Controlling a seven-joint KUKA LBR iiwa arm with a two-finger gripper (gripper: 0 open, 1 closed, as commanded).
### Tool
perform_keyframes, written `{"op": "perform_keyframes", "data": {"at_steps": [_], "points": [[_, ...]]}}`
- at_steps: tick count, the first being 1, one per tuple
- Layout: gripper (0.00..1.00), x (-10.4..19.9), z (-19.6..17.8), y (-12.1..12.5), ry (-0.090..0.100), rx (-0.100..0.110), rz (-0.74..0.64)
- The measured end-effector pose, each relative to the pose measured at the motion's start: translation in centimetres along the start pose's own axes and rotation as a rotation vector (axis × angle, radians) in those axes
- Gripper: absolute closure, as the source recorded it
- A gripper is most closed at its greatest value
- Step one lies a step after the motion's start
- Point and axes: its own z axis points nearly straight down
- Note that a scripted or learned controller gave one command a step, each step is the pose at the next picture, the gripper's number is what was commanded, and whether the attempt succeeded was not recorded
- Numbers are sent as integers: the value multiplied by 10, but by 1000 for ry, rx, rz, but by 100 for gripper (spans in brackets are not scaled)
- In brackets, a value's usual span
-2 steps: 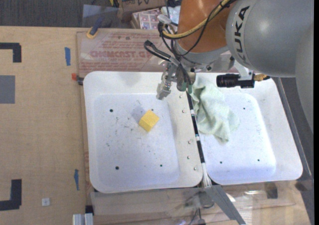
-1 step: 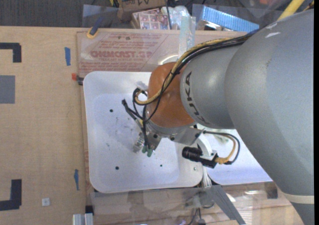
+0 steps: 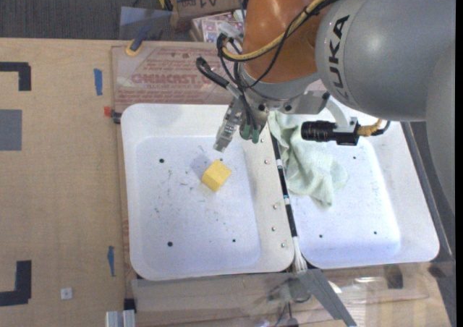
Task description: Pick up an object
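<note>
The grey KUKA arm [image 3: 391, 43] enters from the right edge of the frame and fills the upper right, its orange band [image 3: 282, 22] sitting near the top centre. From there the wrist points down and to the left, toward the upper part of the left bin [image 3: 145, 246]. Yellow and black cables loop around the wrist.

The gripper [image 3: 226, 139] hangs over the upper middle of the left bin, tilted so that its tip slants toward the lower left. Whether the fingers are apart or together cannot be told from this angle; nothing is seen between them.

A small yellow block [image 3: 216, 176] lies on the floor of the left bin, near the bin's centre, just below and slightly left of the gripper tip, apart from it.

A pale green cloth [image 3: 311, 170] lies crumpled in the upper left part of the right bin [image 3: 376, 239], close to the divide between the two bins. Both bins rest on the wooden desk [image 3: 58, 173], which spreads across the left of the frame.
</note>
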Motion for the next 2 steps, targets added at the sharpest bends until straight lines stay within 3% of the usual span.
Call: {"op": "perform_keyframes", "data": {"at_steps": [1,2], "points": [[100,-5,-86,60,-5,-3,-256],[100,-25,-26,100,-5,-5,-839]]}}
